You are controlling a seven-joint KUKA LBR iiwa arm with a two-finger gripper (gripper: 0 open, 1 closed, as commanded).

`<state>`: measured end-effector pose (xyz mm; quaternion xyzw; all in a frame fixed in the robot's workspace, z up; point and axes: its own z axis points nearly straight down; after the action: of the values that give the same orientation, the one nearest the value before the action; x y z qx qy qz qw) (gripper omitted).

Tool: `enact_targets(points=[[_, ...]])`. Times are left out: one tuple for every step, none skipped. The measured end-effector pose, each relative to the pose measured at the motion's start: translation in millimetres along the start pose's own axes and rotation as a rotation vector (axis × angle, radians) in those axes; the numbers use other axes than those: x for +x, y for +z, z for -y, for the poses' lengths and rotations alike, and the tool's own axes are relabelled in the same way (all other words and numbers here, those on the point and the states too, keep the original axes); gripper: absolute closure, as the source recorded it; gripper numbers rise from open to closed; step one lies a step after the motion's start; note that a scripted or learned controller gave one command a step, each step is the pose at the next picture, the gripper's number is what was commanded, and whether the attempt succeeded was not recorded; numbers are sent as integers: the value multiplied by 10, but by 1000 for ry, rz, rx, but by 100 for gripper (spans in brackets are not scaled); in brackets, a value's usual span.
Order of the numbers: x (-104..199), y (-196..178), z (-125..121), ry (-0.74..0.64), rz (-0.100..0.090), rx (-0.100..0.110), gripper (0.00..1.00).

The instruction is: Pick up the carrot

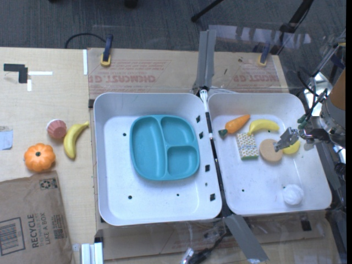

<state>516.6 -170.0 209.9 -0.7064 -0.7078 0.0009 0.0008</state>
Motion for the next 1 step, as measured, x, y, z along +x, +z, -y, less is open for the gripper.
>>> enact_targets(points=[[-8,403,-612,-98,1,-1,0]])
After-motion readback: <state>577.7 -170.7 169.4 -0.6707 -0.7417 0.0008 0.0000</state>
